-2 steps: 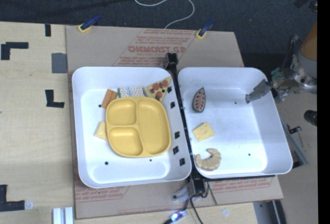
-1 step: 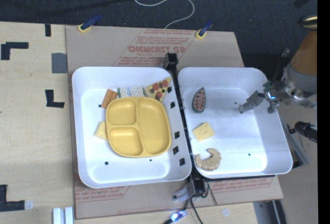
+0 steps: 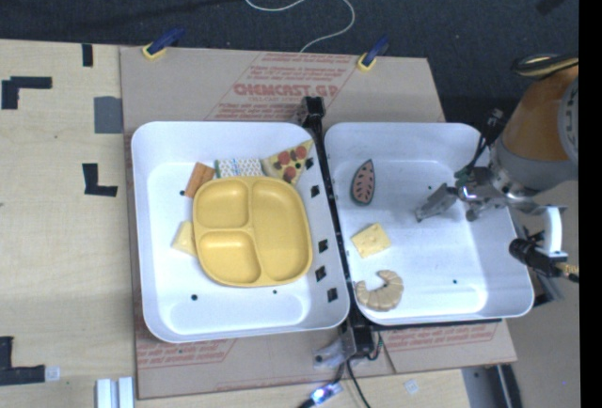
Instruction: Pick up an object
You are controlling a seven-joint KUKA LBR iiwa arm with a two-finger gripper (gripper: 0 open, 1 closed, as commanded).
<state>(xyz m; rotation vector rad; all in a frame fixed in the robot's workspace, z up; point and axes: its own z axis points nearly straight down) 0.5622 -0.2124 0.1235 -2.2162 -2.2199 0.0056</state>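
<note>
From the overhead camera view, my gripper point(image 3: 438, 205) hung over the right bin point(image 3: 489, 303), toward its right half, and I could not tell whether it stood apart or together. It held nothing I could see. Three small pieces lay at that bin's left side, well apart from me: a watermelon slice point(image 3: 363, 181) near the divider, a cheese wedge point(image 3: 371, 240) below it, and a croissant point(image 3: 382, 290) nearest the front wall. I judged the cheese wedge light, stiff and somewhat slick, best pinched across its flat sides.
</note>
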